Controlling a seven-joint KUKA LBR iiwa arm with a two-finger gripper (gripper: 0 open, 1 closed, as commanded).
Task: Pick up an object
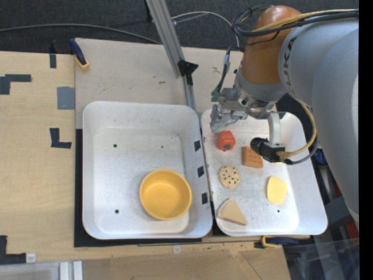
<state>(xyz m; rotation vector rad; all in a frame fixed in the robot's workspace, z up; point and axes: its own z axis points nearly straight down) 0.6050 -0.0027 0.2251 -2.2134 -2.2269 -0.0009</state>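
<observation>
My gripper (223, 121) hangs over the far left corner of the right bin (303, 214), with the grey arm and its orange band reaching in from the right. Just in front of the gripper lies a small red round object (226, 140) on the bin floor, close to or touching the gripper's tip. Further objects lie in the same bin: an orange-brown block (252, 157), a speckled round cookie (229, 177), a yellow oval piece (277, 189) and a tan wedge (233, 213).
The left bin (105, 127) holds a yellow bowl (165, 194) near its front right. A slanted metal pole (169, 34) stands behind the bins. A black cable loop (265, 147) hangs off the wrist over the right bin.
</observation>
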